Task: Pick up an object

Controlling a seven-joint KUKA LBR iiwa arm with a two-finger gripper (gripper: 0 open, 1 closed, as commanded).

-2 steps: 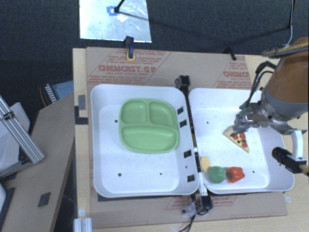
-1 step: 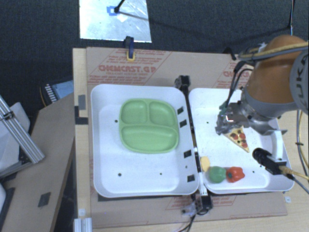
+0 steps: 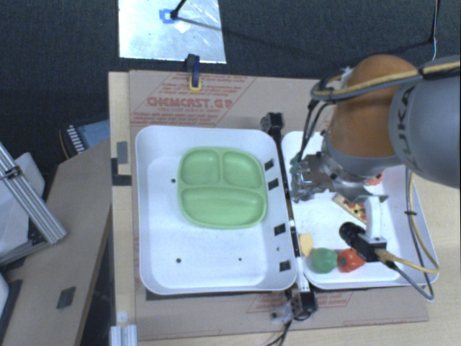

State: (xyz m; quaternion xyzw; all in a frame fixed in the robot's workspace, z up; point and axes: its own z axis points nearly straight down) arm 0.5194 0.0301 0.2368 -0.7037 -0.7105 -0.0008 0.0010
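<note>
At right bin (image 3: 360, 282) front, roundish green lump (image 3: 323, 259)

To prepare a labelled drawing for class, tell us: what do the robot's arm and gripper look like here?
The grey robot arm has a smooth shell with dark lettering, partly in view, on its side. Above the wrist is a rounded, glossy orange band. Thin dark cables loop beside it, and a yellowish cable crosses its top. The silvery metal gripper is a compact cluster of parts.

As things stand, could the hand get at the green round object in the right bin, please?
Probably yes: the hand hangs over the right bin, and the green round object lies uncovered near its front wall, though a red object crowds it.
</note>
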